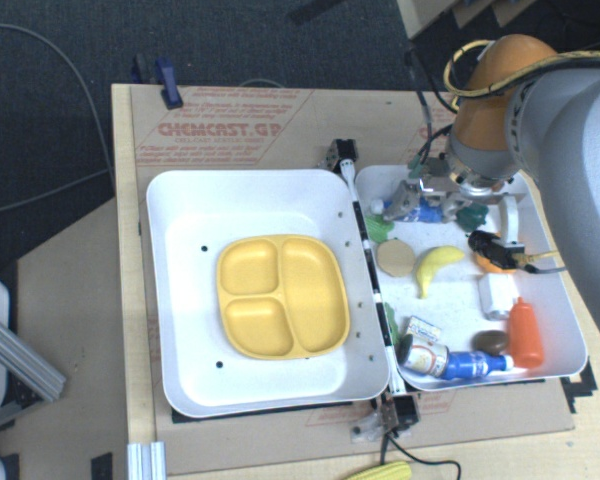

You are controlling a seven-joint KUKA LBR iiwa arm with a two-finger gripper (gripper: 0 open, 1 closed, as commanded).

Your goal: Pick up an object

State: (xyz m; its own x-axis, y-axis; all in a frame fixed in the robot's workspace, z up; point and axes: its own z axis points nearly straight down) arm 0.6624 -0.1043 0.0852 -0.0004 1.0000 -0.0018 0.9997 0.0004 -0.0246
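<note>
Yellow divided plate (280, 296) lies near the middle of the left white bin (180, 268). The right white bin (570, 353) holds the loose objects. A banana (437, 265) lies near its centre, with a tan disc (395, 258) just to its left. A green piece (379, 230) sits by the dividing wall. A white block (497, 293) and an orange bottle (526, 333) lie toward the right wall, and a blue bottle (462, 365) lies along the near edge. The grey arm (570, 118) reaches in from the right. Its gripper (428, 206) hangs low over the far end of the right bin, among small blue and teal items. Whether it is open or closed cannot be told. Both bins rest on a brown tabletop (230, 128).
</note>
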